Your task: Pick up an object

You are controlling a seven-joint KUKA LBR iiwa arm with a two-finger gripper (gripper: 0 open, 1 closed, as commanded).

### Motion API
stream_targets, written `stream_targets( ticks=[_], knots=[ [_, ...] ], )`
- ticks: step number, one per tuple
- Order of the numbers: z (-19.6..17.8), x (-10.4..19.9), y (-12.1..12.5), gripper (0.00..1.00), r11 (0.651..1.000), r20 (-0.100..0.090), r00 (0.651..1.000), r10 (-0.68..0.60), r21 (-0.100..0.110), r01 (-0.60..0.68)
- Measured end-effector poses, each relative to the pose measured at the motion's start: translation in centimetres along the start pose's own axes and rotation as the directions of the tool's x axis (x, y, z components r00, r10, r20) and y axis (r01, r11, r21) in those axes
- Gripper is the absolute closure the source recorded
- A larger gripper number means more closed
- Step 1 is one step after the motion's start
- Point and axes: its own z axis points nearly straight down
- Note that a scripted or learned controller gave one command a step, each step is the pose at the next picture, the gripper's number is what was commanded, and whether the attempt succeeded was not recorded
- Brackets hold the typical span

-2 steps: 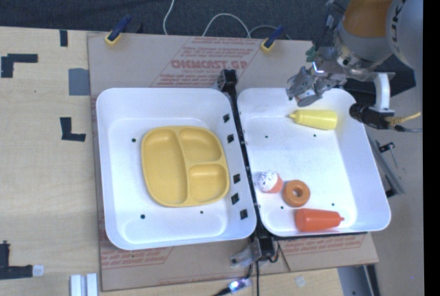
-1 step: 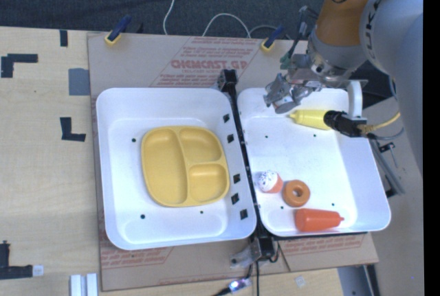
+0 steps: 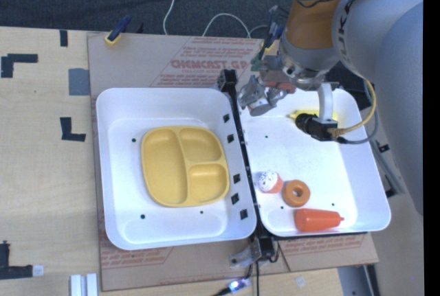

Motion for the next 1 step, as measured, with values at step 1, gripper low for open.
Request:
stream_targets(
  ticks=[1],
  knots=[
    [1.61,4.93,-0.61,1.0,1.0,0.001,1.0,0.001,0.001,-0.001]
  ],
)
